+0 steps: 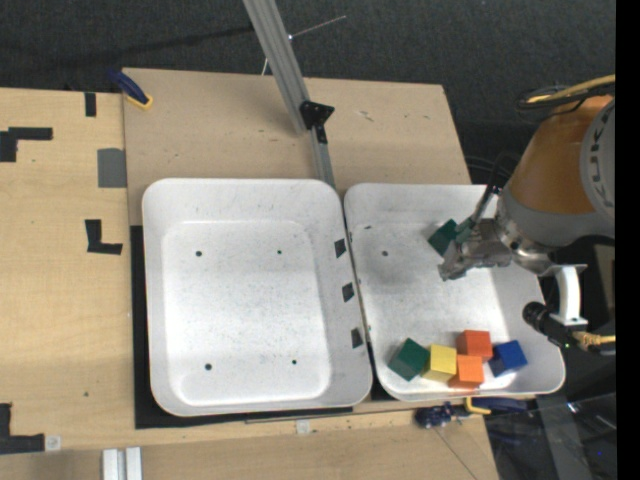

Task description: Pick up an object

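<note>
The surface [250, 118] carries two bins so objects can be sorted. In the right bin [400, 208], the arm [560, 178] lowers its tool [458, 253] beside a dark green block [443, 235]; its grip is unclear. Five blocks [455, 360] cluster at the near edge.

Single fixed camera, mounted above bench [250, 118], looking down at slant. Moderate distance: both white bins in frame whole, left bin [160, 268] and right bin [400, 208] side by side, wooden surface around them. Arm [565, 168] enters from frame's right edge. Dark floor along top.
</note>
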`<state>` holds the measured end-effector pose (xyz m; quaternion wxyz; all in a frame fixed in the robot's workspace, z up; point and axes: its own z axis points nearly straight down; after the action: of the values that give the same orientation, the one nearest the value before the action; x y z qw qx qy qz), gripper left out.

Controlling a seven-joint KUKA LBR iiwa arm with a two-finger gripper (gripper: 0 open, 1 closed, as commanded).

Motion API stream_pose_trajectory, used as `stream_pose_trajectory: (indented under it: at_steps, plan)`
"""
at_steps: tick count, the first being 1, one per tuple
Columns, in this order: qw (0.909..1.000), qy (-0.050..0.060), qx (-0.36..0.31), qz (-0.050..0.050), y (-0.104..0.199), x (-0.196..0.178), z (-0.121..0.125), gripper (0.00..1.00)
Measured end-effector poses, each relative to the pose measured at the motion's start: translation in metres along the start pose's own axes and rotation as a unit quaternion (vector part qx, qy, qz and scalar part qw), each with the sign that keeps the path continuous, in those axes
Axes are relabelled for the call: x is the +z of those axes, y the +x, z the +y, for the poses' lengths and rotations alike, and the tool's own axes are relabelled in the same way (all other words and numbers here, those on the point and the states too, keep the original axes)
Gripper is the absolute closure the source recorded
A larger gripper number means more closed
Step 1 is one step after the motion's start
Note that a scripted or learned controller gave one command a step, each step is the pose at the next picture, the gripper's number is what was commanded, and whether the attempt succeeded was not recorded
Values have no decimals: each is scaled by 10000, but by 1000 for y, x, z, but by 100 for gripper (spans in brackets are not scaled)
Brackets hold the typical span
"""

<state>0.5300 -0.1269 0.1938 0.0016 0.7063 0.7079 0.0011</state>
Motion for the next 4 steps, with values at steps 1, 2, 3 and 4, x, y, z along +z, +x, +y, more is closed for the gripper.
stream_pose_trajectory:
  at_steps: [1,2,3,4]
  plan:
    - [10000,-1,2,-1,5,-44,5,100]
    - [10000,15,-22,12,54,-52,34,100]
    - [10000,16,-22,13,102,-59,61,100]
    - [10000,16,-22,11,155,-61,88,100]
